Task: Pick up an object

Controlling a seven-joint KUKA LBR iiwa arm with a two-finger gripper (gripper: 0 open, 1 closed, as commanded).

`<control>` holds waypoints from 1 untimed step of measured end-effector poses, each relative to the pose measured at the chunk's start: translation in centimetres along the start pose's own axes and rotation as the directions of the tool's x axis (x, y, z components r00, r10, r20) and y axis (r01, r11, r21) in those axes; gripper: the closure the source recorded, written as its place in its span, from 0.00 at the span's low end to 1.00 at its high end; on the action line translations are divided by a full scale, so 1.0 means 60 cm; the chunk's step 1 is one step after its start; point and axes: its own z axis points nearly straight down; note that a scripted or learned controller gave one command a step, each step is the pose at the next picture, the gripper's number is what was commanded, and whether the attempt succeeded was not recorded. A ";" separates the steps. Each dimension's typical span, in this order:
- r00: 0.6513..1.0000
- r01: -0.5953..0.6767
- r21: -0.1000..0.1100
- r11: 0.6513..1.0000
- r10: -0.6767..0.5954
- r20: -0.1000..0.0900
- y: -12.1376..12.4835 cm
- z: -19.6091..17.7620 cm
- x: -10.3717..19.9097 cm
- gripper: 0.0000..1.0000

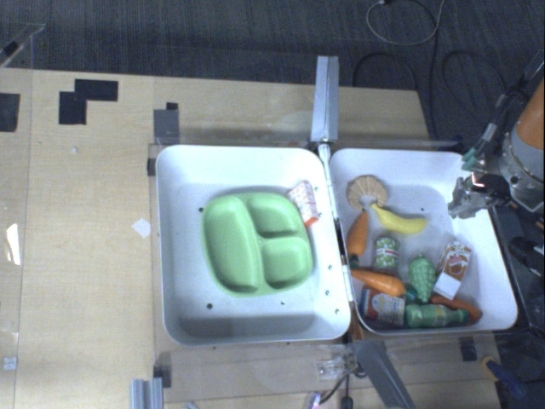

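The gripper [464, 201] hangs over the right bin's [426, 162] right rim, near its far corner; whether its jaws are released or clenched I cannot tell. Bare floor lies beneath it. The banana [398, 221] lies near the bin's far edge, long axis running left to right. Crowded items [409, 292] overlap along the near edge, hard to separate. The left bin [179, 228] holds a green tray [255, 244].

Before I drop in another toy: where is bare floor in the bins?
Left white bin: bare strip along its near wall, below the green divided tray. Right white bin: bare far corner beyond the yellow banana; crowded near the green bottle.
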 end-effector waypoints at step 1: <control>1.000 0.007 -0.004 1.000 -0.007 0.000 0.003 -0.018 0.002 1.00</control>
